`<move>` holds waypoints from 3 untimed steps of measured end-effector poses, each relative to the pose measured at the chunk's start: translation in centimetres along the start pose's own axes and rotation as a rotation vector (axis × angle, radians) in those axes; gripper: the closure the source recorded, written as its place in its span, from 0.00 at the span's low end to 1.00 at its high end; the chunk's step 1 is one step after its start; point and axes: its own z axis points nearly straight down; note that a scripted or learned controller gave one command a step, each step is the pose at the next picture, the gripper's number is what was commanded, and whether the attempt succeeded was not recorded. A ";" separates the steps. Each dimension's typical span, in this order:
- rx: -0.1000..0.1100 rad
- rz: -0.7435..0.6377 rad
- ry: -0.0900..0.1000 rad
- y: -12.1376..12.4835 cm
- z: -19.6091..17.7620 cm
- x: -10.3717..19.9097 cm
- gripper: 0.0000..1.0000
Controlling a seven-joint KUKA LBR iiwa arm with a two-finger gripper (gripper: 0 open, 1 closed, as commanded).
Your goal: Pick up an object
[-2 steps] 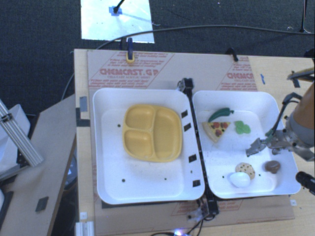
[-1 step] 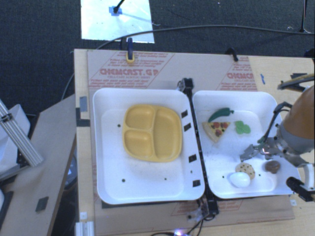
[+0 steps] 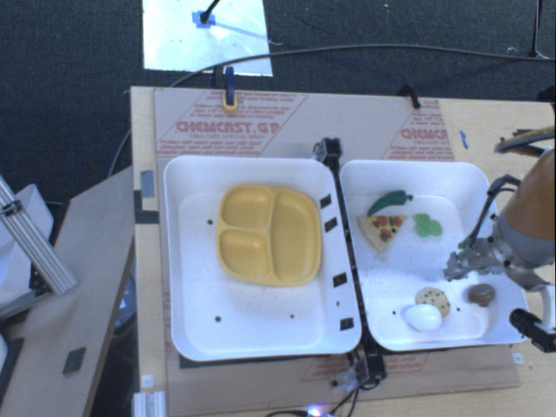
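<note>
A: Pincer (image 3: 460, 266) sits low in the right bin (image 3: 469, 176), over its right side. Can't tell if it's open or closed, too blurry, and nothing visibly between the fingers.

B: What's in there?

A: Brown lump (image 3: 480, 295) just right of the pincer, cookie (image 3: 432, 300) and white egg (image 3: 424, 318) touching near the front. Pizza slice (image 3: 382, 228), green pepper (image 3: 388, 201) and a green leafy bit (image 3: 427, 226) toward the back.

B: Left bin (image 3: 187, 233)?

A: Yellow divided plate (image 3: 268, 234), sitting flat in the middle.
</note>
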 end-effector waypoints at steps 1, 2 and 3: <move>-0.003 -0.005 0.000 0.2 -5.4 1.0 1.00; -0.004 -0.004 -0.001 1.3 -11.1 0.5 1.00; 0.000 -0.004 0.000 1.4 -12.5 0.5 1.00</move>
